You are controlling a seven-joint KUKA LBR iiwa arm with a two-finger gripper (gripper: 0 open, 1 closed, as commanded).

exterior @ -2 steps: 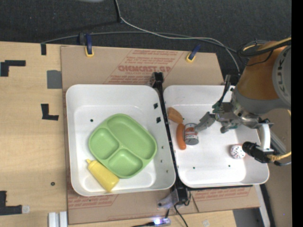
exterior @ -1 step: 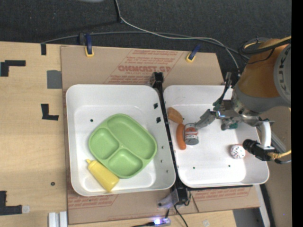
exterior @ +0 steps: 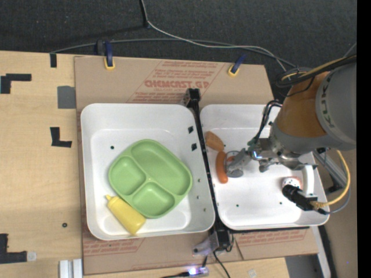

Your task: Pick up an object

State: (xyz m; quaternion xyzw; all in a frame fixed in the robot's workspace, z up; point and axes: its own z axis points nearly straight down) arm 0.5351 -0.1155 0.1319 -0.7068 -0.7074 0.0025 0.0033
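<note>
In the right bin (exterior: 261,216), an orange-red sausage-shaped piece (exterior: 222,169) lies against the left wall. A browner orange piece (exterior: 214,141) rests just above it. My gripper (exterior: 234,163) is low in this bin, right beside the sausage piece on its right; whether it touches the piece is unclear. The grey arm with its orange band (exterior: 298,112) reaches in from the right and hides part of the bin floor. The left bin (exterior: 93,155) holds a green divided plate (exterior: 151,178) and a yellow squeeze bottle (exterior: 124,214).
A small white and red object (exterior: 291,183) lies near the right bin's right side, next to a black fitting with a yellow cable (exterior: 301,200). A black divider clip (exterior: 193,95) sits where the bins meet. Cardboard lies under both bins.
</note>
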